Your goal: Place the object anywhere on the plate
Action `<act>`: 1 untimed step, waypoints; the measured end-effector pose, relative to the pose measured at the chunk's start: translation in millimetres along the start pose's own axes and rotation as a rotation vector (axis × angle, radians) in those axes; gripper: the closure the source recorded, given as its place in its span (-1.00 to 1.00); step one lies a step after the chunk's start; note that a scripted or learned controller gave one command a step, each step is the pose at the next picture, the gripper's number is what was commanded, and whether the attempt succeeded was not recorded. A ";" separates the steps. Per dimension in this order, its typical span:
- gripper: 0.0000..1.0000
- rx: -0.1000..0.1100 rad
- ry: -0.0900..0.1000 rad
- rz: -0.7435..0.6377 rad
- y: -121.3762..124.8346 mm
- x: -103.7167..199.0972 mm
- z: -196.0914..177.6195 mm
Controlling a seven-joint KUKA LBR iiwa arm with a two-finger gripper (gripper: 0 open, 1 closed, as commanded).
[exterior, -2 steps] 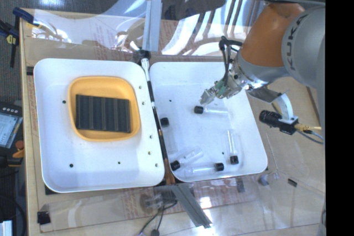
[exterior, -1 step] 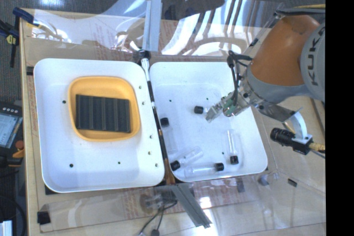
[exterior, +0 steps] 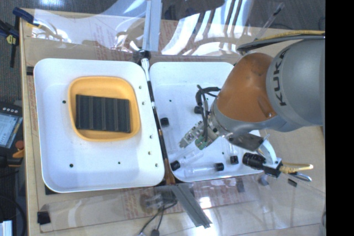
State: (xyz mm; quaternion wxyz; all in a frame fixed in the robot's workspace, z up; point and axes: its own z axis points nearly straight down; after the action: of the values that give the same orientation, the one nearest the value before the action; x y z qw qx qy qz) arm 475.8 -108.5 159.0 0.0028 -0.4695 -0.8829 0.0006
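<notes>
reaching in from the right, the grey arm (exterior: 287, 85) with its orange band covers much of the right bin (exterior: 177, 77). the left bin (exterior: 50, 119) bears the yellow plate (exterior: 83, 88) with a dark ribbed insert, set toward its upper middle. the gripper (exterior: 194, 138) hangs low over the right bin's lower middle, pointing left — whether its jaws are apart or together cannot be told. the object, probably the clear tube (exterior: 206, 169) with dark caps, lies just below the gripper near the bin's bottom edge, long axis roughly left to right. the plate lies well to the upper left, across the wall between the bins — open room there.
</notes>
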 end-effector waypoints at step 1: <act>1.00 -0.005 -0.006 -0.028 44.1 33.5 -126.2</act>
State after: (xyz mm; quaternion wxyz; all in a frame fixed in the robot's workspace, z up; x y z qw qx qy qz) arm 494.3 -56.3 285.2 -0.0012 -0.4570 -0.8895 -0.0003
